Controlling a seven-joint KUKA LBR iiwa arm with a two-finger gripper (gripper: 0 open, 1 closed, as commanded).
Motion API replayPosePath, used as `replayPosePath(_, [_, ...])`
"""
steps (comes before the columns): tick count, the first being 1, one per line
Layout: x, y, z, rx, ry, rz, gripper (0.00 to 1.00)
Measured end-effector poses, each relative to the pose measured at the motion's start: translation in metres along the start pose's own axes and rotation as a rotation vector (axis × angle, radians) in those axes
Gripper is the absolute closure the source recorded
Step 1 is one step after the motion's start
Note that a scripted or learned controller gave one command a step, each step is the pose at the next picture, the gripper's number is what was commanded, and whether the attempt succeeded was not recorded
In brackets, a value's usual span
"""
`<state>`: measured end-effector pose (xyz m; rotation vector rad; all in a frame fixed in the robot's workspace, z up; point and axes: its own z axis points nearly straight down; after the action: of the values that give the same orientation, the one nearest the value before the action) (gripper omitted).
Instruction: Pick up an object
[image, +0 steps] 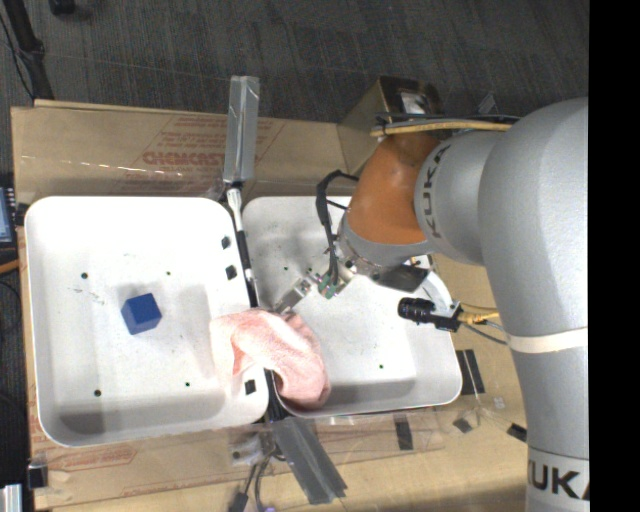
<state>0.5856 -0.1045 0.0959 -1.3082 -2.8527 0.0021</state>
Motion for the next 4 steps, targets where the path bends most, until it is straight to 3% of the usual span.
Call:
replayPosePath(1, [-0.033,0.032,-0.015,0.000,-0.001,0.202,0.00])
replayPosePath(2, [-0.008,0.012,-0.027,0.003,0.003,0.093,0.00])
replayPosePath(3, [0.018,-0.012,0.006,0.002,0.003,-0.034,0.00])
replayPosePath(4, [-0.012,-0.036,0.005,-0.002,-0.002,-0.285,0.00])
